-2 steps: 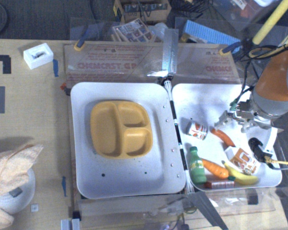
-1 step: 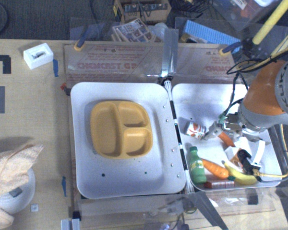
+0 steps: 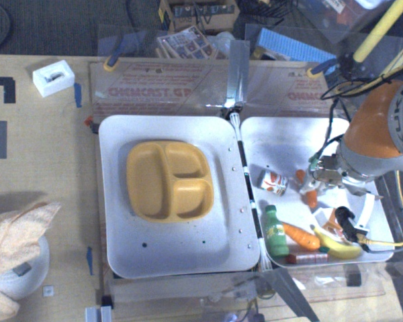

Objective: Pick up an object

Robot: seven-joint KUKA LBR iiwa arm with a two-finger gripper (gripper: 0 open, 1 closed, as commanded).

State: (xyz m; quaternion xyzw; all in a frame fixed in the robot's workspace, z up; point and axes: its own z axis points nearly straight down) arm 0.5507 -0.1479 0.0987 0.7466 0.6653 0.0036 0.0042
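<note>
Your likeliest target is the carrot, lying flat near the front of the right bin, between the green bottle and the banana, close against both. You should expect it to be light, stiff and rather smooth, tapering to one end, so take it across the thick middle, not the tip, where it may squirt out. The neighbours crowd it, so you have little room for the fingers on either side. The pincer sits down inside the same bin, further back and towards the right wall, near a small orange piece and the small can; from this angle you cannot tell whether it is released or clenched.
</note>
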